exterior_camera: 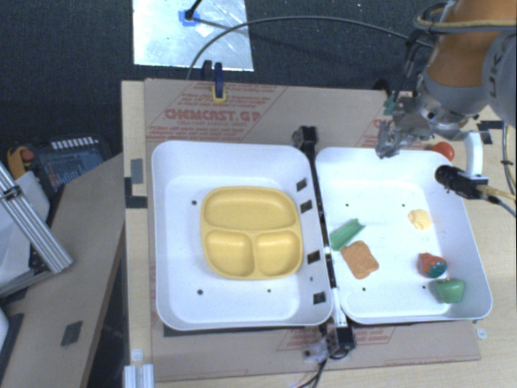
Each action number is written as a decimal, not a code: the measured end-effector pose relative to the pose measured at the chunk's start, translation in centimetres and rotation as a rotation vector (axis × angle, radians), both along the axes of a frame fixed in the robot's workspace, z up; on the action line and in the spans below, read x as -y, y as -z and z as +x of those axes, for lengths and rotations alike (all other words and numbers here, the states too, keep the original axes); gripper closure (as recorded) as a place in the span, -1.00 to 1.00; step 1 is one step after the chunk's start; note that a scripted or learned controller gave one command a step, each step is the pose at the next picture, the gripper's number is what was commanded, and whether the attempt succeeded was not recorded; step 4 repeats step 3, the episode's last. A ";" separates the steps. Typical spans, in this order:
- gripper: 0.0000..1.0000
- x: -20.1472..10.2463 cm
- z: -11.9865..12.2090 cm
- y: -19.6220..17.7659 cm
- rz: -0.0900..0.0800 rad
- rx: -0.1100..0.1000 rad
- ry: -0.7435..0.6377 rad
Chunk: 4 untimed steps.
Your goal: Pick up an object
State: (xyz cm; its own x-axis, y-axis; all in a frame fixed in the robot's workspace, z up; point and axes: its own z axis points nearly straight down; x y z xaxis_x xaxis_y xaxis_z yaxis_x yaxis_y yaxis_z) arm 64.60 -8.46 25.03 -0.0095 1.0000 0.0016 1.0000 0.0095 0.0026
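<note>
- Nearest, in the right bin's [404,318] front corner, sit a green toy [448,289] and, just behind it, a red and teal toy [430,264].
- Toward the middle wall lie an orange piece [359,259] and a green piece [346,233]; the green one's long side slants up to the right.
- A small yellow piece [418,218] sits alone with bare floor around it, closest to the pincer.
- The left bin [174,217] holds a yellow tray [250,231].
- Farthest, the pincer [389,145] hangs over the right bin's back rim. All the toys lie toward the front from it. I cannot tell how wide it is.
</note>
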 end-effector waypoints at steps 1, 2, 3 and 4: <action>1.00 -4.8 -0.1 1.3 0.000 -0.001 0.001; 1.00 -11.1 -1.0 2.0 0.001 -0.002 -0.001; 1.00 -15.4 -1.8 2.2 0.000 -0.003 0.000; 1.00 -15.4 -1.8 2.2 0.000 -0.003 0.000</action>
